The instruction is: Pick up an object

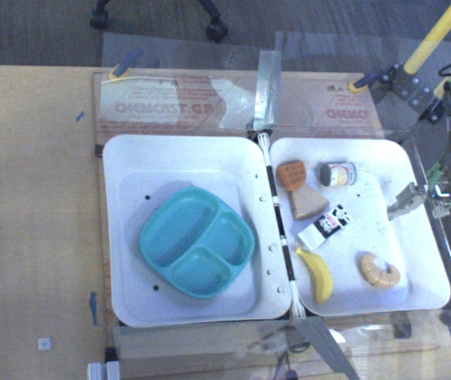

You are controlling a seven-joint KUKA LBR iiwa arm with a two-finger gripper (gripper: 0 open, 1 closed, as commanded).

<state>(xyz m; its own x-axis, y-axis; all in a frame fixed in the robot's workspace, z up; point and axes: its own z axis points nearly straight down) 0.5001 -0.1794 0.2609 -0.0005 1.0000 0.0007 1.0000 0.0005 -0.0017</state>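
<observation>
The right bin holds several small objects. An orange waffle-like piece lies at its back left, with a tan bread slice just in front of it. A small can lies on its side near the back. A black-and-white carton sits mid-bin. A yellow banana lies along the front left. A croissant rests at the front right.
The left bin bears a teal divided plate. A metal bracket sticks in over the right bin's right rim. A yellow pole slants at the back right. Chair legs stand behind the bench.
</observation>
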